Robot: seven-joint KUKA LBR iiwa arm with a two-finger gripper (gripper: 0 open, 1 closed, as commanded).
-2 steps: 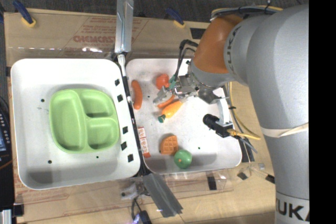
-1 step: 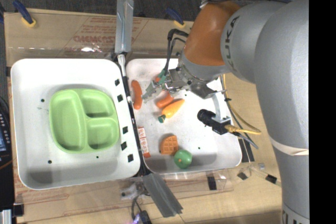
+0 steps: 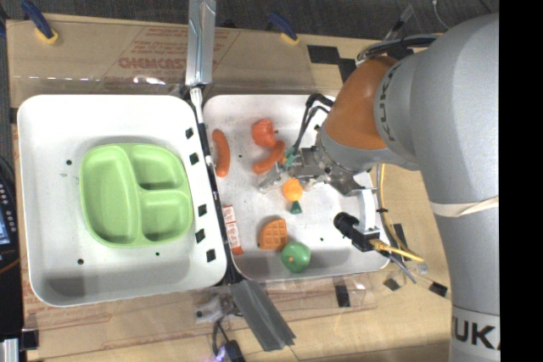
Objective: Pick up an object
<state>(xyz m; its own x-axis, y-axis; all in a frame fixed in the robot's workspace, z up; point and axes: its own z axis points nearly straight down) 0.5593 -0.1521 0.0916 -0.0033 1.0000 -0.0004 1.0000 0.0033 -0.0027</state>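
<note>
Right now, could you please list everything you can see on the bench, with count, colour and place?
Bins: two, white, side by side on the bench.
Divided tray: one, light green, in the left bin.
Sausage: one, orange-red, right bin, along its left wall.
Reddish toy foods: two, orange-red, upper middle of the right bin.
Small carrot-like piece: one, orange with green tip, right bin centre, by the gripper.
Waffle piece: one, orange-brown, right bin, near front.
Apple: one, green, right bin, front.
Clamps: two, blue and yellow, back edge.
Gripper: one, dark, over the right bin.
</note>
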